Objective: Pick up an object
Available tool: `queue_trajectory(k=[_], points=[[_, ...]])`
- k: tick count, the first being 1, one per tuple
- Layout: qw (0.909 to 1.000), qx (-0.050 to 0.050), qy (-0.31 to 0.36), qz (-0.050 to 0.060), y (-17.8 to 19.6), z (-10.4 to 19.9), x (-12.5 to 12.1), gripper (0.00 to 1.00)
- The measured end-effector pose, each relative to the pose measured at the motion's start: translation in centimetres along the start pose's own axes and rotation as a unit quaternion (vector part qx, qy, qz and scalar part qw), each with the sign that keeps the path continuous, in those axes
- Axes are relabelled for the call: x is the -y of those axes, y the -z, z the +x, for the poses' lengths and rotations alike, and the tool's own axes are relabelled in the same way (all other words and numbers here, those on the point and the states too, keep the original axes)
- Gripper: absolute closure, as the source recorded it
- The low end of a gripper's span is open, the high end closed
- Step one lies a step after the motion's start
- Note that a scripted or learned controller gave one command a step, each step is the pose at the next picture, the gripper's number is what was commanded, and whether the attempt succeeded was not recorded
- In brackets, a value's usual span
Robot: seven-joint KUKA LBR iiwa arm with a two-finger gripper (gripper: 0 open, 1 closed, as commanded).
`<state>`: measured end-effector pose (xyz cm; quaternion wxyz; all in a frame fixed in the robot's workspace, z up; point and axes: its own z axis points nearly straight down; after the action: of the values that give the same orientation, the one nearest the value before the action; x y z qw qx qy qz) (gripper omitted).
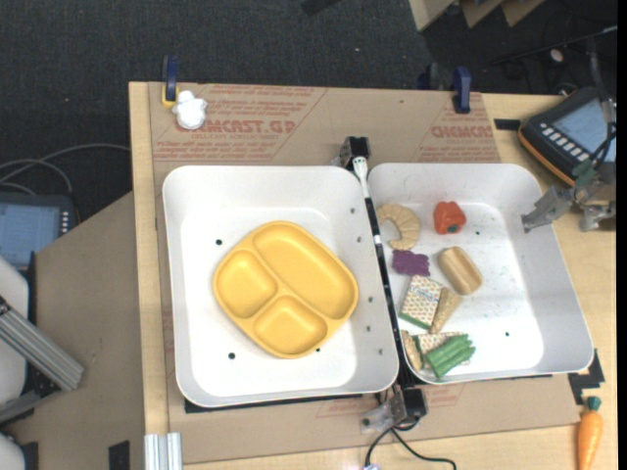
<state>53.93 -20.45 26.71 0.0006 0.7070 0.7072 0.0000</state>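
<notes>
Two white bins sit side by side on the table [245, 116], which is covered with printed cardboard.

Left bin [191, 213]: holds a yellow three-compartment plate [284, 287], lying flat, roughly centred, turned at an angle to the bin walls.

Right bin [549, 302]: the objects cluster along its left side. A croissant [400, 223] lies near the upper left, with a red pepper-like toy [449, 217] just to its right. Below the croissant is a small purple piece [410, 261], and right of that a tan bread roll [459, 269]. Lower down lies a checkered cracker-like piece [422, 302], and by the bin's lower left wall a green bundle [449, 353] rests on another flat piece.

End effector [537, 215]: at the right edge of the frame, over the upper right rim of the right bin, well apart from the objects. Cannot tell whether it is spread or closed; nothing visible between its tips.

Off the bins: an orange carrot toy [589, 439] at the lower right corner of the frame, and a small white object [189, 112] at the table's upper left.
</notes>
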Motion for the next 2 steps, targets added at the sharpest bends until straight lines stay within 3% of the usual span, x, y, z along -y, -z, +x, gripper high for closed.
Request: queue_trajectory(k=[1,2], points=[[1.0,-0.004,0.002,0.009,-15.8,5.1,0.4,0.0],[1.0,0.0,0.003,-0.002,-18.4,8.6,-5.4,0.0]])
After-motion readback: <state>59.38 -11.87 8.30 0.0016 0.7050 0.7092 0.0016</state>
